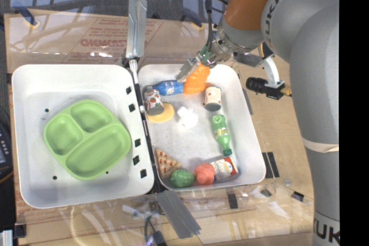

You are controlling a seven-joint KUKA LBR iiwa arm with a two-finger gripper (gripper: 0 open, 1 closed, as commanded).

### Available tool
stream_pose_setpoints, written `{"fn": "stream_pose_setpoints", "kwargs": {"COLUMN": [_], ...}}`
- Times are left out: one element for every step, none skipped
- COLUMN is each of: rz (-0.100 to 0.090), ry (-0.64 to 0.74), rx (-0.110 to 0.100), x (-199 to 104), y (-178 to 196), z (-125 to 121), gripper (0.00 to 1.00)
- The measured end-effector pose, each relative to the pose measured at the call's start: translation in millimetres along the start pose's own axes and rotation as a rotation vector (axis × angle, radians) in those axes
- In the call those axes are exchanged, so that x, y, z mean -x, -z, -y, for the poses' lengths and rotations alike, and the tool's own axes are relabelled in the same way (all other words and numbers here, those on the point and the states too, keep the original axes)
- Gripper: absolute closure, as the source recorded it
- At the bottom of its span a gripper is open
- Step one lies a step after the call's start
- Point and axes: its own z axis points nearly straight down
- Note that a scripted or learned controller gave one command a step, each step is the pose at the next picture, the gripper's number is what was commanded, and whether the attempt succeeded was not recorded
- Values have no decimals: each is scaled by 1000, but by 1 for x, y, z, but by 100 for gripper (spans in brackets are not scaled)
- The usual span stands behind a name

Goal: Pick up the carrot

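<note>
A: Where's the carrot (198, 79)?

B: In the right bin (249, 124), up at its far edge, close to the far right corner. Orange, stubby. It lies against the blue bottle (168, 88), which points toward the divider between the two bins.

A: And the pincer (203, 59)?

B: Right above the carrot's far end, coming in from the far right corner of the surface. The carrot sits on the pincer's near-left side, touching or nearly so. I judge the long axis to run from the far right down toward the near left, roughly in line with the wrist.

A: Open or closed? Holding anything?

B: Cannot tell. The tips merge with the carrot's top and a grey-green sliver beside it. Whether the carrot is gripped or merely under the tool, the view does not settle.

A: What else is hard to read?

B: The carrot's far end is covered by the tool, so its full length is a guess. The green bit at the pincer could be carrot leaves or part of the tool. The white lump (187, 116) mid-bin blends with the floor. The small can (212, 98) stands just on the near side of the carrot, close enough to crowd a lift.

A: Left bin?

B: The green divided plate (86, 138), well apart from all this.
</note>
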Motion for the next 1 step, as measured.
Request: {"fn": "stream_pose_setpoints", "kwargs": {"rz": [-7], "ry": [431], "rx": [-6], "x": [-66], "y": [-24], "z": [-8], "gripper": [100]}}
